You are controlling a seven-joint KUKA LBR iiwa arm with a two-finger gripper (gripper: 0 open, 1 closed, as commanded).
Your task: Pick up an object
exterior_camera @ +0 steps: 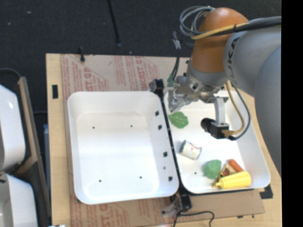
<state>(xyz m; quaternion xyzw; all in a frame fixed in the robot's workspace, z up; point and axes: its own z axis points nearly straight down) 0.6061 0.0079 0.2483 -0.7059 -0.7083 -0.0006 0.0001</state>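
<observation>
Grey KUKA arm (253, 56) comes in from the right edge, upper half of the view. Its bulky last link slants down and left to the orange band (218, 32) above the wrist. Wrist points down over the back left corner of the right shallow white plastic bin (251, 152), close to the divide with the left shallow white plastic bin (113, 145). Grey cables loop up behind the orange band.

The two-finger gripper (177, 102) hangs below the wrist, tip low in the bin and aimed down and slightly forward. Cannot tell how wide the gripper is set from this angle; metal parts merge. Nothing seen clamped in it.

A small flat green leafy toy piece (179, 120) lies on the bin floor just under and in front of the gripper tip, right beside the bin's left wall. Touching or just apart, cannot tell.

Other things are in the right bin too. A short white cylinder with a red end (190, 149) lies on its side near the middle. A rounded green lumpy toy piece (212, 168) sits toward the front. A small orange carrot-like piece (235, 165) is just right of it. A yellow plastic bottle-shaped toy (235, 180) lies along the front wall, touching or nearly touching the orange piece.

Both bins sit on a pale bench covered with printed cardboard (109, 72).
</observation>
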